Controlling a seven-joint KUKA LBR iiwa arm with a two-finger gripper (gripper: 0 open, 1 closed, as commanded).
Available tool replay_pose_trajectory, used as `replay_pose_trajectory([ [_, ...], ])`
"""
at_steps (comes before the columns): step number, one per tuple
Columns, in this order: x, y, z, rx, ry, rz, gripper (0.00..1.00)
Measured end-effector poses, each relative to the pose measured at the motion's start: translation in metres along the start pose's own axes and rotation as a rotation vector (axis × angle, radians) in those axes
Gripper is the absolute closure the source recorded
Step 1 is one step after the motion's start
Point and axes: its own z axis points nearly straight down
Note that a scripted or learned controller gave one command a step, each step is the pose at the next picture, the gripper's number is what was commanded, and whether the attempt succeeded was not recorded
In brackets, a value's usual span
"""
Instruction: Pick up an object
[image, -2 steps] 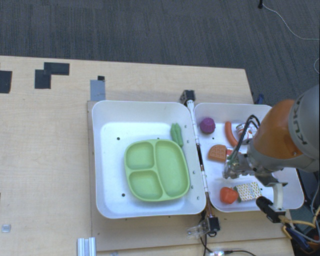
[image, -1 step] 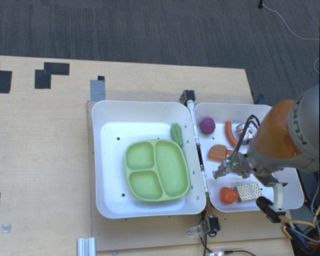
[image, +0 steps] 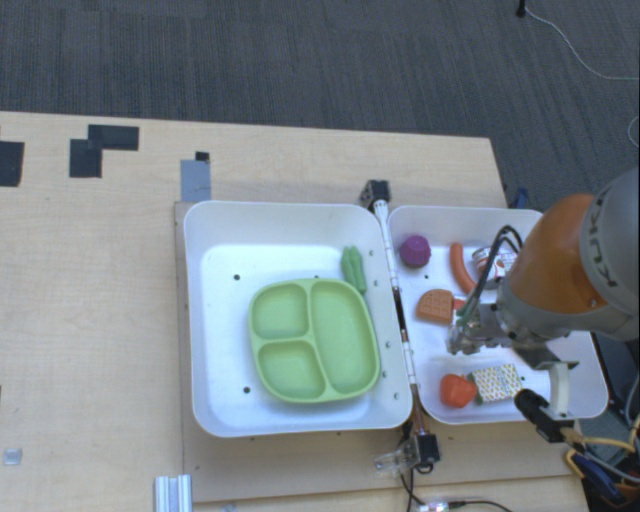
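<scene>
From the camera above the bench I count two white bins, side by side, and I place everything else against the green divided plate (image: 314, 341). That plate, with three compartments, lies in the left bin (image: 215, 300), and one green pickle-like piece (image: 353, 267) rests on the bin floor just beyond the plate's far right corner, touching or nearly touching its rim. To the right of the plate, past the divider, is the right bin (image: 432, 402), and there I count five loose things: one purple ball (image: 415, 250) nearest the far wall, one red sausage (image: 459, 266) just right of it, one orange slice-shaped piece (image: 436, 306) toward the middle, one red-orange lump (image: 457, 391) near the front wall, and one pale patterned block (image: 496, 382) just beside that lump. My arm (image: 570, 270), grey with its orange band, comes in over the right bin, and my gripper (image: 470, 335) hangs between the orange slice and the patterned block. Whether my jaws are apart or together, I cannot tell; my own wrist covers them.
</scene>
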Motion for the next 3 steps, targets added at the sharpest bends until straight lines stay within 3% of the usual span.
replay_pose_trajectory([
  [1, -0.060, 0.097, 0.026, -0.002, -0.004, 0.000, 1.00],
  [2, -0.058, 0.095, 0.029, 0.005, 0.000, -0.001, 0.00],
  [3, -0.058, 0.097, 0.019, 0.002, -0.001, -0.006, 1.00],
])
